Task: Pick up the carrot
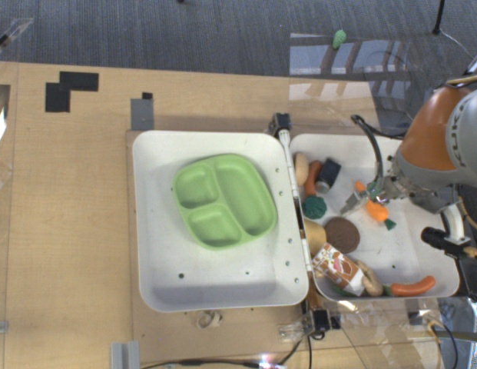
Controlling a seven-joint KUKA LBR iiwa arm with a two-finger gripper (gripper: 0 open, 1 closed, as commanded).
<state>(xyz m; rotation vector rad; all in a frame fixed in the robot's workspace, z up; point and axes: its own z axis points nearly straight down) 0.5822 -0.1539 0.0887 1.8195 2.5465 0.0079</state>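
Observation:
The carrot is orange with a green tip and lies in the right bin, right of its middle. My gripper is right over the carrot's upper end, open. One silver finger is splayed out to the carrot's left. The other finger sits by the carrot's upper right side. A small bit of orange shows above the fingers. The carrot rests on the bin floor, and the wrist hides part of its upper end.
The right bin also holds a bun, a dark bottle, a green lump, a brown disc, a snack packet and a red sausage. A green divided plate lies in the left bin.

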